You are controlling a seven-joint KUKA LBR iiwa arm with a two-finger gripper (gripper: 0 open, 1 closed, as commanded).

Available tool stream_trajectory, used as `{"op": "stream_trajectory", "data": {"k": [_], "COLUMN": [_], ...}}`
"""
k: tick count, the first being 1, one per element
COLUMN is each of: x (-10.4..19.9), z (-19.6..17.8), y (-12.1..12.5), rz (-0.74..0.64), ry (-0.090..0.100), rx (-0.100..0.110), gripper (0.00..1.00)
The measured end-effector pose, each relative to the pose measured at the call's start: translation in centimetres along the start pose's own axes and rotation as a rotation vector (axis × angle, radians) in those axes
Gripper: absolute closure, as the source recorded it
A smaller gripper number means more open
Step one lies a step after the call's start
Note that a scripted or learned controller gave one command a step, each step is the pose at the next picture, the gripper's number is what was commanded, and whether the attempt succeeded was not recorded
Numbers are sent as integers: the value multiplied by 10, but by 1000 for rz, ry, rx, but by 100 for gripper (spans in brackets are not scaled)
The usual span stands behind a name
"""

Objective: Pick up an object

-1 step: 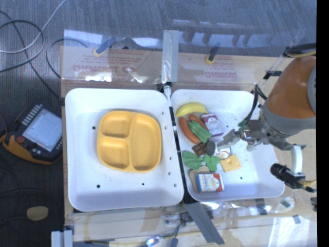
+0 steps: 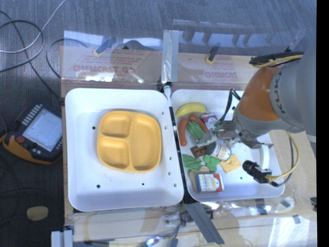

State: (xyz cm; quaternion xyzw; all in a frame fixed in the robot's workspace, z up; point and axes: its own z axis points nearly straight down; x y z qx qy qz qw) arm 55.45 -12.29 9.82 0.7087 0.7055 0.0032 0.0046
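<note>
Much of the gripper (image 2: 222, 138) is hidden among cluttered toy food in the right bin (image 2: 272, 189); its grip can't be told.

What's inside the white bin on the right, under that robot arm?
The right bin holds toy food: a yellow banana, an orange carrot, green pieces, a cheese wedge and a small carton. The end effector and arm cover whatever lies beneath them.
</note>
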Motion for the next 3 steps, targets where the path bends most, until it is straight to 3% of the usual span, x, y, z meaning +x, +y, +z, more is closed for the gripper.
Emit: {"op": "stream_trajectory", "data": {"k": [1, 2, 3], "x": [17, 18, 36], "z": [9, 0, -85], "y": [40, 40, 86], "rz": [-51, -51, -24], "ry": [-1, 4, -1], "rx": [2, 4, 11], "gripper": [0, 100, 100]}}
